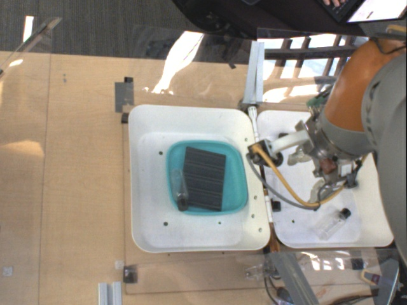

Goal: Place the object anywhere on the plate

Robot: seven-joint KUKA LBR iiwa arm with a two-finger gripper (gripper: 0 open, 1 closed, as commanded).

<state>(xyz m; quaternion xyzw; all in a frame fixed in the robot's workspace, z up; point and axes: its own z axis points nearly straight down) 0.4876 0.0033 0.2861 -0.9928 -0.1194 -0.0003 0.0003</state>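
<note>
Gripper (325,182) poised low over right bin (375,234), its grip impossible to judge. Clear black-capped vial (334,221) lying on that bin's floor, near the gripper but apart from it. Teal plate (238,170) in left bin (146,221), bearing dark ribbed block (205,178) and clear tube (179,186).

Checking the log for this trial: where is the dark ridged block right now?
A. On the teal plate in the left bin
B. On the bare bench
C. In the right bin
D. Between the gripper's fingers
A: the dark ridged block lies flat on the teal plate, which sits in the left bin.
</note>
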